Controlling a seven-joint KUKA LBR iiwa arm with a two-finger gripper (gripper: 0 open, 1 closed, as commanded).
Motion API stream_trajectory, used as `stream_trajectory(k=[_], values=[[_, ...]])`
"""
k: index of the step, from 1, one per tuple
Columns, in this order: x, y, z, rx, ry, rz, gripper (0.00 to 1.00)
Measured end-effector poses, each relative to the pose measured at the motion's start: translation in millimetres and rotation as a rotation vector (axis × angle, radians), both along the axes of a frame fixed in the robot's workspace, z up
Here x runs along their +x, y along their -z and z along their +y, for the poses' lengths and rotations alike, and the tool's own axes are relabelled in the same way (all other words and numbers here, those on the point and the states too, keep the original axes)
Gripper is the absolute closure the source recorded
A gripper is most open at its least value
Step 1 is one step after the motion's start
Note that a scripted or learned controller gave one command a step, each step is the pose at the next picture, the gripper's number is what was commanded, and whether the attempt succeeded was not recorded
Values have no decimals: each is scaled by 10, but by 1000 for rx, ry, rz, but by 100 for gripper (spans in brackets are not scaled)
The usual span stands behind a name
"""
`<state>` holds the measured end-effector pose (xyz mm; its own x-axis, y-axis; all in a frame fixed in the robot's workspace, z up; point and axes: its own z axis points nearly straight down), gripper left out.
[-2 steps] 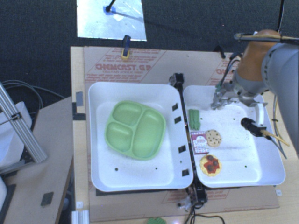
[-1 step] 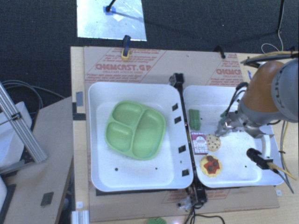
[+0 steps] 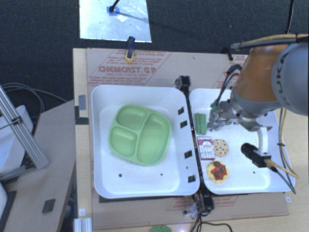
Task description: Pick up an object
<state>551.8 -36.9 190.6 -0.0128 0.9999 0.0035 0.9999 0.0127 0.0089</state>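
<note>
Where arm point(image 3: 270, 76) looms, hand point(image 3: 216, 120) fingers indistinct

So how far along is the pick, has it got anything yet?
Nothing looks picked yet. The tool is low in the right bin, beside the green block. The cookie, small box and pizza toy lie on the bin floor. The grasp and lift are left.

Robotics lab: cardboard-topped bench point(image 3: 145, 66), two white bins point(image 3: 101, 129), trailing cables point(image 3: 29, 88), dark carpet.
</note>
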Motion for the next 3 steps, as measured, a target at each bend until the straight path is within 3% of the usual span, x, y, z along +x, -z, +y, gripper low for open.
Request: stream_trajectory(k=[1, 2, 3], values=[[-9, 60, -65, -3, 11, 6, 0], [-336, 1070, -499, -1, 20, 4, 0], [422, 1022, -506, -5, 6, -1, 0]])
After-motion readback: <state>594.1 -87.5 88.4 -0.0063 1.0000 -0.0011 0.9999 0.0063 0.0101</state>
